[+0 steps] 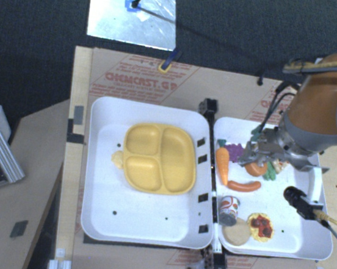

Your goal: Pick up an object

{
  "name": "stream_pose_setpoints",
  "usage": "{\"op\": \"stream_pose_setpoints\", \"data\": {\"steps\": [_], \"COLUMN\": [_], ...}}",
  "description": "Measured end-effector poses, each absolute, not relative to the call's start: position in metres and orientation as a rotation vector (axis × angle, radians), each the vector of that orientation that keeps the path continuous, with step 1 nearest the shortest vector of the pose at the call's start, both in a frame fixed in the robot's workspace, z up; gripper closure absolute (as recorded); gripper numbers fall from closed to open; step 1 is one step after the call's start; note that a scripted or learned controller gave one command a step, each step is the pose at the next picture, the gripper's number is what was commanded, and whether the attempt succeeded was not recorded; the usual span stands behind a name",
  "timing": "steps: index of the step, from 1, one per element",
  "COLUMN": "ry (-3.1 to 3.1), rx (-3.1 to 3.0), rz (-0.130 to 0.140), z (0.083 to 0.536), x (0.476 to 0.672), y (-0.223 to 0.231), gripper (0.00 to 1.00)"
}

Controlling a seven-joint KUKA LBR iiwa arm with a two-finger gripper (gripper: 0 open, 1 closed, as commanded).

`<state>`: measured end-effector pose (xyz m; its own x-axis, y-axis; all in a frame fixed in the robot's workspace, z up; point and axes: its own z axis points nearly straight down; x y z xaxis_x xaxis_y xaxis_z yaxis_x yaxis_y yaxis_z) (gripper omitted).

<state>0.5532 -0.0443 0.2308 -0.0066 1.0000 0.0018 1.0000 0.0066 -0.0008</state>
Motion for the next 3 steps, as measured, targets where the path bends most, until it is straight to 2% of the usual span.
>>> {"op": "stream_pose_setpoints", "data": {"steps": [1,3], "ry": [-2.228,-2.224], "rx": [-2.212,-2.22], "rz": [0.0,-0.002], "z": [0.234,0.214], "x": [0.518,0.521], "y": [-0.017,-0.015], "gripper": [1.0,1.0]}}
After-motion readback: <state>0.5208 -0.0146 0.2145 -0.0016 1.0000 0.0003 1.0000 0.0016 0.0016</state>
